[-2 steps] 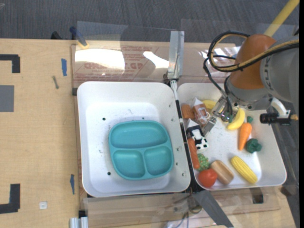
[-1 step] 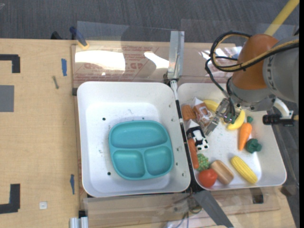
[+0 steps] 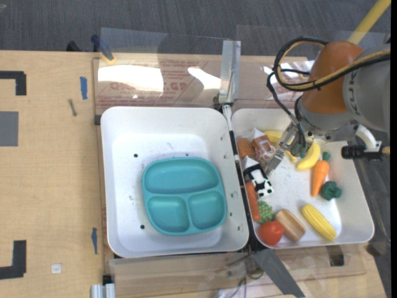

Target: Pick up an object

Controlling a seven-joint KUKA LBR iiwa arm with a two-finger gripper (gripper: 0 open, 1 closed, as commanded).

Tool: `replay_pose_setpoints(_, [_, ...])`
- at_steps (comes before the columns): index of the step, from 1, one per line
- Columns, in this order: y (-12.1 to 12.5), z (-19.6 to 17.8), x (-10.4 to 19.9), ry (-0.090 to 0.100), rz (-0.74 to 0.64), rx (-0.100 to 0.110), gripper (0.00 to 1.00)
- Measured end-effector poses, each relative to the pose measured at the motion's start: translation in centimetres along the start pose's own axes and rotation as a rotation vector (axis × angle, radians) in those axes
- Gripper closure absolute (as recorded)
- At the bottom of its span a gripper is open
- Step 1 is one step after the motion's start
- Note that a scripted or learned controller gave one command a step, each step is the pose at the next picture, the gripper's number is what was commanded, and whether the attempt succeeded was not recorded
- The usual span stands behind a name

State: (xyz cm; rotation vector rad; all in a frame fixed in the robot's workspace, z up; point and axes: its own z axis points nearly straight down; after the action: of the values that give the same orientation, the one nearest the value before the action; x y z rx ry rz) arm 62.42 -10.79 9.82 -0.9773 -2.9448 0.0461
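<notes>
My gripper (image 3: 284,151) hangs low over the upper middle of the right bin (image 3: 356,166), on the grey arm with the orange band (image 3: 329,73) reaching in from the right. Just left of it lie a brown bread piece (image 3: 262,145) and an orange-brown piece (image 3: 245,148). A yellow banana (image 3: 309,156) lies close on its right, and a black-and-white toy (image 3: 260,182) sits just below it. Nothing is visibly lifted off the bin floor.
Also in the right bin are a carrot (image 3: 319,176), green broccoli (image 3: 330,191), corn (image 3: 318,221), a bread roll (image 3: 290,224), a tomato (image 3: 271,232) and a red-orange stick (image 3: 252,202). The left bin (image 3: 124,135) holds a teal divided plate (image 3: 184,194).
</notes>
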Motion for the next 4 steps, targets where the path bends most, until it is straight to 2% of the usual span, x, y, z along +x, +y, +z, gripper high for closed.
replay_pose_setpoints(1, [0.5, 0.5, -0.3, -0.017, 0.024, -0.02, 0.0])
replay_pose_setpoints(2, [-6.0, -1.5, -2.4, -0.033, 0.039, -0.041, 0.0])
replay_pose_setpoints(3, [-9.9, 1.4, 1.0, -0.034, 0.089, -0.046, 0.0])
replay_pose_setpoints(4, [-11.6, 1.6, 7.5, -0.033, 0.136, -0.047, 0.0])
